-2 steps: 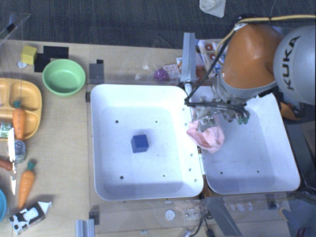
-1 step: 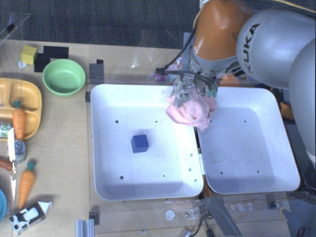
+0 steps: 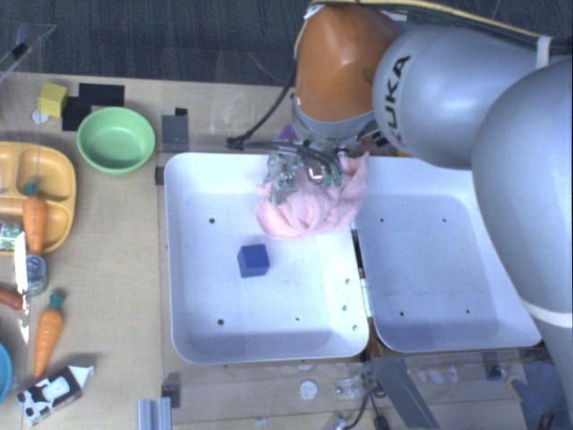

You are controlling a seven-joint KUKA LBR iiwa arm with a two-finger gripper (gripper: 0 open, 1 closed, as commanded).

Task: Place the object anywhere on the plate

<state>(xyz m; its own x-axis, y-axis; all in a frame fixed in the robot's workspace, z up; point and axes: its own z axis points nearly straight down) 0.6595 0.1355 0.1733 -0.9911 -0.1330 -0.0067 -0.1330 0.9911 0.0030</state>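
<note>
Blue cube point(image 3: 253, 260) sits loose on the left bin point(image 3: 201, 321) floor, left of centre. Claw point(image 3: 303, 174) is up at that bin's back right, over a pink crumpled cloth point(image 3: 304, 211). Can't tell whether it's apart or together.

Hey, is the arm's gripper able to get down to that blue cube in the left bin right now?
Probably yes. The blue cube sits alone on the left bin floor with nothing over it, and the gripper hangs nearby over the pink cloth.

A green bowl point(image 3: 115, 139) sits near two toy carrots point(image 3: 34, 225).
</note>
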